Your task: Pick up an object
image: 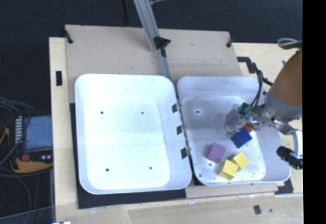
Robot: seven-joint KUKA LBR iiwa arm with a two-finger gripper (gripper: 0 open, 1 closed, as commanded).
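A pale wooden bench on a dark floor carries two shallow white plastic bins, the left bin bare and the right bin holding the blocks, with a grey metal rail slanting in from twelve o'clock. The grey arm's gripper sits low in the right bin; whether it is parted or closed, I cannot tell. Right at its tip, toward five o'clock, lies a small blue cube, with a purple cube and two yellow cubes near, further toward seven o'clock.

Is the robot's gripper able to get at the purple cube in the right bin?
Probably yes. The purple cube lies apart from the two yellow blocks with nothing on top, and the gripper hangs close by over the same right bin.
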